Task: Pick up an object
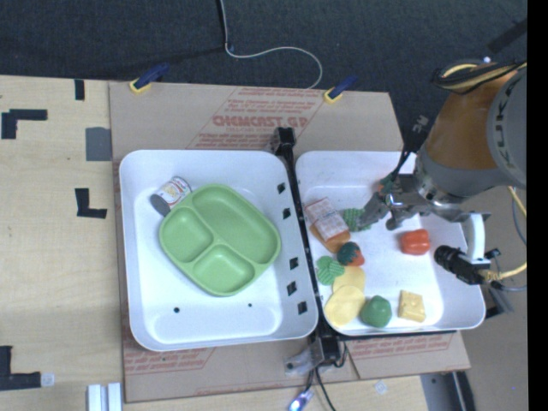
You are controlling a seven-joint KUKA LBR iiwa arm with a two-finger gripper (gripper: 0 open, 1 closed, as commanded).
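My gripper point(384, 216) hangs low over the middle of the right bin point(377, 171), open, with nothing between its fingers. A dark green toy vegetable point(353, 219) lies just beside its left finger. A red tomato point(414, 242) sits a little to the gripper's lower right. An orange snack packet point(326, 219) lies further left, near the bin's wall. Below are a red and green toy fruit point(348, 253), a green leafy piece point(330, 271), a yellow piece point(345, 295), a green ball point(374, 312) and a yellow cheese wedge point(411, 306).
The left bin point(141, 255) holds a green divided plate point(219, 239) and a small can point(171, 193) at its upper left. The arm's grey body with its orange band point(467, 135) covers the right bin's far right corner. A black connector point(458, 264) sticks out near the right wall.
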